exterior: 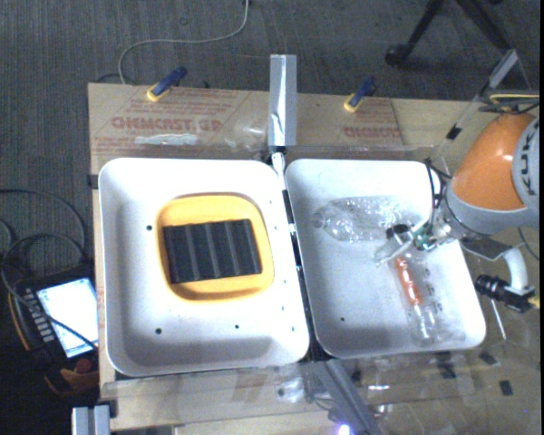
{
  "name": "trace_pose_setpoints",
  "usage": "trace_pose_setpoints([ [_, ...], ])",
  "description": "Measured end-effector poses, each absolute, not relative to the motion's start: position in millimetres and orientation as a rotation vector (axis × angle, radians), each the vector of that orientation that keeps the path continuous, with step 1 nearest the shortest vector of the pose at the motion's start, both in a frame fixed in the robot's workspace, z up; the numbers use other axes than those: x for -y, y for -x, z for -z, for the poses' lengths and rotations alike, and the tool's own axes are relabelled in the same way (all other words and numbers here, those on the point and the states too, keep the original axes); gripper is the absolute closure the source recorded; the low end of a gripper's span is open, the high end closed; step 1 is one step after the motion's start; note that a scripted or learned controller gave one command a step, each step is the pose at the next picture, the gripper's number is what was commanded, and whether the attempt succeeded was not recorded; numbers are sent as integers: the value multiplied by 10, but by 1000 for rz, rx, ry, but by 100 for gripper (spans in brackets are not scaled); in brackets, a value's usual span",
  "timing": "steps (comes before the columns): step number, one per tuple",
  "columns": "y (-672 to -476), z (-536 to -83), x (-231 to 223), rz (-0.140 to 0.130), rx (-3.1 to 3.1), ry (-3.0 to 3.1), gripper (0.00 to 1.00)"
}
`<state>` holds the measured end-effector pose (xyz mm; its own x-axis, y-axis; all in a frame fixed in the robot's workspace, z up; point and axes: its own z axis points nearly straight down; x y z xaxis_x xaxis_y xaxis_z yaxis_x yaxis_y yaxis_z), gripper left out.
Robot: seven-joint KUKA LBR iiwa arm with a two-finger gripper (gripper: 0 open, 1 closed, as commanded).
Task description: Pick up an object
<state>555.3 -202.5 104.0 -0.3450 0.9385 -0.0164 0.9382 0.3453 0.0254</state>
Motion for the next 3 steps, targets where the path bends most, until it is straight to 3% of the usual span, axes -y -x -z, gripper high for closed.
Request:
trace_pose_setpoints([
  [1, -6028, -1841, 1438, 3, -2461, -1951, 100],
  [2, -5743, -1527, 1671, 4, -2573, -1802, 100],
  [3, -5817, -2291, 881, 2, -2477, -1932, 100],
])
